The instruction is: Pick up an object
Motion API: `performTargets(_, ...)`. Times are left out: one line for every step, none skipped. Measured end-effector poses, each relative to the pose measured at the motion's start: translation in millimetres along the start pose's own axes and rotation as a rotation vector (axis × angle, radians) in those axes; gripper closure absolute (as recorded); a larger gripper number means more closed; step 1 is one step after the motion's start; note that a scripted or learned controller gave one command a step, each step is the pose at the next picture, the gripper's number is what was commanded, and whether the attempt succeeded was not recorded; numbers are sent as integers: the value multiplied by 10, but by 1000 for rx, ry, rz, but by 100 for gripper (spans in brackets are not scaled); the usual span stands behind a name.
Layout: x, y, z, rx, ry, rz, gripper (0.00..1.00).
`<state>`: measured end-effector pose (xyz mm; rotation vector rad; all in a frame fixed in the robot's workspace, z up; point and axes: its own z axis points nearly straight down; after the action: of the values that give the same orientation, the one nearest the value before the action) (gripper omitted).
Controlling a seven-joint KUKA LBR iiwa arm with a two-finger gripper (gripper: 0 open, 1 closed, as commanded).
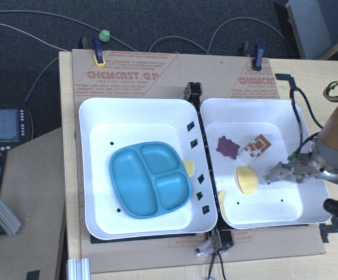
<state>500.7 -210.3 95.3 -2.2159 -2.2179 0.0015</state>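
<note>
Three small objects are lying in the right bin (274, 212): a purple piece (227, 147), a brown-and-white piece (257, 146) and a yellow piece (247, 180). The pincer (275, 173) is sitting low just right of the yellow piece, holding nothing visible; its opening cannot be told. Risk: closing here is likely catching nothing or nudging the yellow piece away.

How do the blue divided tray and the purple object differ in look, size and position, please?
The blue divided tray lies in the left bin; the purple object lies in the right bin. The tray is far larger, covering much of its bin's floor, whereas the purple object is small. The tray is smooth, rounded, with three compartments; the purple object has a lumpy, irregular outline. Both lie flat, apart from the gripper.
</note>
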Motion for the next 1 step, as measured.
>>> performTargets(-7, 10, -143, -6, -2, 1, 100)
